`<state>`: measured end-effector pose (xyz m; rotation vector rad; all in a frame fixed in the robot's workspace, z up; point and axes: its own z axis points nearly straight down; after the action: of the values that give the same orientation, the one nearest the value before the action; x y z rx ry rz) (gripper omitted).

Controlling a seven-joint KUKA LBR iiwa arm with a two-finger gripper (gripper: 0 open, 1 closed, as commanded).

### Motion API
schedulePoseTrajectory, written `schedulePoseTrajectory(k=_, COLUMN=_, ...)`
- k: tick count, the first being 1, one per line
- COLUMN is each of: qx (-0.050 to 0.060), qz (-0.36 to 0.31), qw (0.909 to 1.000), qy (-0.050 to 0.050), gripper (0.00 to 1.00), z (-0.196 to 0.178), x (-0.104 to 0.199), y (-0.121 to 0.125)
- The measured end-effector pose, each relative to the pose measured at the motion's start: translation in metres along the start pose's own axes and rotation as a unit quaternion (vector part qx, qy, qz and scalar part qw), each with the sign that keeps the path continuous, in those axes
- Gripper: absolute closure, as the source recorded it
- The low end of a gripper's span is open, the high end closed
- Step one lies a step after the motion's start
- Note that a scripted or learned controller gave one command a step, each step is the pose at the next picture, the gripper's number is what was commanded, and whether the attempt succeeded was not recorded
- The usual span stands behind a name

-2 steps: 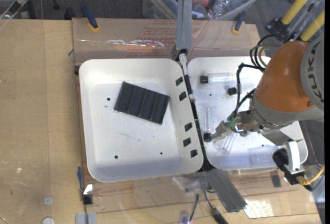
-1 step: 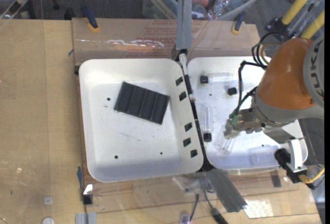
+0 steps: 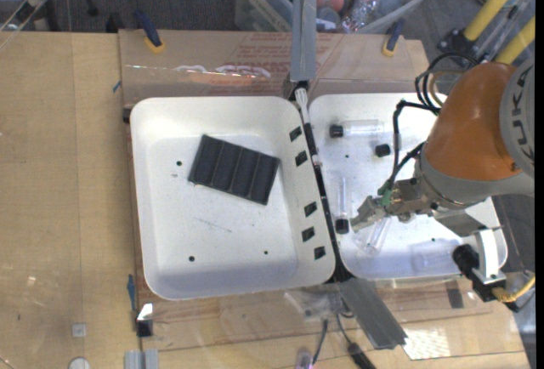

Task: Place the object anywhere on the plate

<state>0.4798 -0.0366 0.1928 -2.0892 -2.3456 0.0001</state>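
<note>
gripper over right bin; wooden bench.

Black ribbed plate; white bins; orange-banded arm.

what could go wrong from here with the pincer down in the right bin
1. The clear tubes by the pincer are see-through and thin against the white right bin, so a grasp may slip or close on nothing.
2. The pincer sits near the divider between bins; carrying anything left could clip it.
3. The dark ridged plate lies tilted in the left bin; a tube dropped there might roll off.
</note>
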Motion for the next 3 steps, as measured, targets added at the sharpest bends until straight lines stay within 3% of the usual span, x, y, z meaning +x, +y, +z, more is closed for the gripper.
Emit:
schedulePoseTrajectory(k=1, qx=0.0, qz=0.0, qw=1.0, qy=0.0, gripper=1.0, z=-0.0091, x=0.0001, y=0.0006)
schedulePoseTrajectory(k=2, qx=0.0, qz=0.0, qw=1.0, qy=0.0, gripper=0.0, z=-0.0091, x=0.0, y=0.0005)
schedulePoseTrajectory(k=3, qx=0.0, qz=-0.001, qw=1.0, qy=0.0, gripper=1.0, z=-0.0182, x=0.0001, y=0.0012)
